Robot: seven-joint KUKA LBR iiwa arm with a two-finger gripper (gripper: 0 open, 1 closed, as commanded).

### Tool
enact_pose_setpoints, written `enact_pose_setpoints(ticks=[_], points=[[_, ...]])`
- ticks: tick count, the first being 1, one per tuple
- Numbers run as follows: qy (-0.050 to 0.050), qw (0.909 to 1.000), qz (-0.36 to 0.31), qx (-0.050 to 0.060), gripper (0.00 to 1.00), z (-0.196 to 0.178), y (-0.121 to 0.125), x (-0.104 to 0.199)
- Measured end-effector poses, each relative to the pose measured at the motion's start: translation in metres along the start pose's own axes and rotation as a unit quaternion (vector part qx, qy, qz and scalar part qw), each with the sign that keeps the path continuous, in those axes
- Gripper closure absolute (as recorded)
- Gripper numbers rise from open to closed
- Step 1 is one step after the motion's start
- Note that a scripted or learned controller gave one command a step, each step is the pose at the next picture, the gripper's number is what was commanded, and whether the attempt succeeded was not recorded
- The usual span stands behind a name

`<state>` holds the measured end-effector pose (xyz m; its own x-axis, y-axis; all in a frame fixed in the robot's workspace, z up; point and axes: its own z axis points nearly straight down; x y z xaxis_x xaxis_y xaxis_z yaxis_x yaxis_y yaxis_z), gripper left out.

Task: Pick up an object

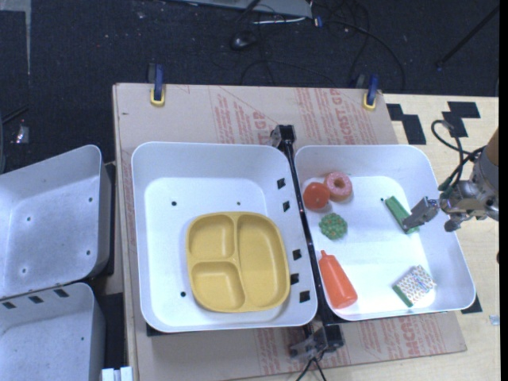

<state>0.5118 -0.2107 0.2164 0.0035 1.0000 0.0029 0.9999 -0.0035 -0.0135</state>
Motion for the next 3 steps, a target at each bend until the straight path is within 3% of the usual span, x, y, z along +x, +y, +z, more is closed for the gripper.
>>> enact_pose_setpoints(ticks=[1,3], points=[[-0.002,1.0000,-0.002,-0.007,0.00,-0.007,0.003,0.001],[-0.001,1.0000,-0.002,-0.006,0.00,0.097,0.006,0.005]])
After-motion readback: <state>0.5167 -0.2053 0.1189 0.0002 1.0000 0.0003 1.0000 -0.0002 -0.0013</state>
